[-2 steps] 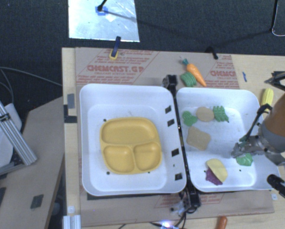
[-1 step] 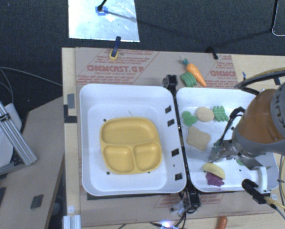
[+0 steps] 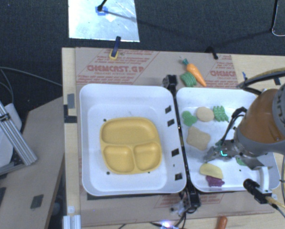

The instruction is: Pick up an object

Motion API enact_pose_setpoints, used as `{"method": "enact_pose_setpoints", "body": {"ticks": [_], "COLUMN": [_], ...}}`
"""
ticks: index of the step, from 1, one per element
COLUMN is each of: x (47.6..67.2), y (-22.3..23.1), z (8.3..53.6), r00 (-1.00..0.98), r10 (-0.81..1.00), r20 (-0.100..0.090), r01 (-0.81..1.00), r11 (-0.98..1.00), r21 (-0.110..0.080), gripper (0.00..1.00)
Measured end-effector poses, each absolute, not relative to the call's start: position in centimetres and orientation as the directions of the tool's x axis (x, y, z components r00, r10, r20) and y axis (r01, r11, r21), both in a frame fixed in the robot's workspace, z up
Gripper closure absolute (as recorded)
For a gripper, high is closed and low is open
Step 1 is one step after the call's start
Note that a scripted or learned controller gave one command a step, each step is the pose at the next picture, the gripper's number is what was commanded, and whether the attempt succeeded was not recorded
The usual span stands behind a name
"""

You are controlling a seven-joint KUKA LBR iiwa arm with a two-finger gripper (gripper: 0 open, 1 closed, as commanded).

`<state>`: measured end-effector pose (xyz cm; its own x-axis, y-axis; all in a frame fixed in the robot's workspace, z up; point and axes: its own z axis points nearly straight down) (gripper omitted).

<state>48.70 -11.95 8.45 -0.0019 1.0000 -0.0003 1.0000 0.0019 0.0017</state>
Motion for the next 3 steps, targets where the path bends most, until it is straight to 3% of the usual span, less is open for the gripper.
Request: {"method": "enact_pose_setpoints", "body": {"ticks": [1, 2, 3], "x": [50.3, 48.6, 49.0], "y": [-16.8, -20.9, -20.7], "z": [14.1, 8.3, 9.8], "r00": [0.001, 0.003, -0.003], "r10": [1.000, 1.000, 1.000], "r20": [-0.005, -0.002, -0.003], "r01": [1.000, 1.000, 1.000], "r11": [-0.001, -0.003, 0.003], "r21": [0.008, 0.002, 0.011], "gripper": [0.00, 0.00, 1.00]}}
